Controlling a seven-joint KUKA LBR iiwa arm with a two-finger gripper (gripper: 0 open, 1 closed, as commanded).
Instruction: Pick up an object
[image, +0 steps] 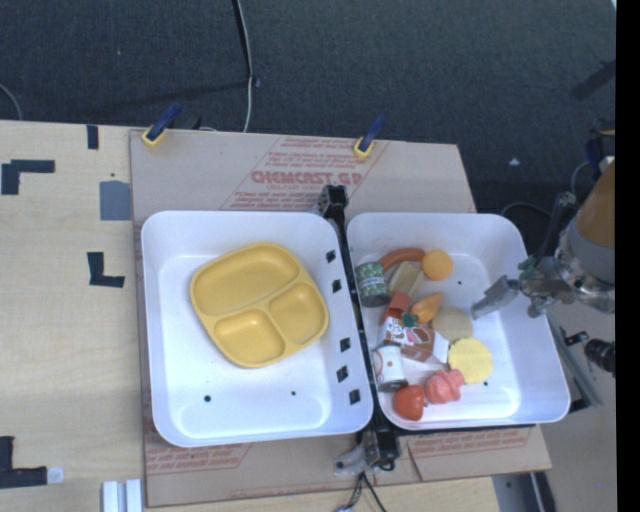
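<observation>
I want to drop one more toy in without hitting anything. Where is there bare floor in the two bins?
Left bin: a bare strip below the yellow tray. Right bin: bare in its upper right corner, beside the end effector. Its left half is crowded with toy food.

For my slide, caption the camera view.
KUKA arm's gripper hovers over right bin of toy food; yellow divided tray sits in left bin.

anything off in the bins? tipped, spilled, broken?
Nothing looks broken or spilled. The toy food is heaped loosely in the right bin, and a green can lies on its side near the divider. The yellow tray sits askew in the left bin. The tool is over the right bin's edge.
</observation>
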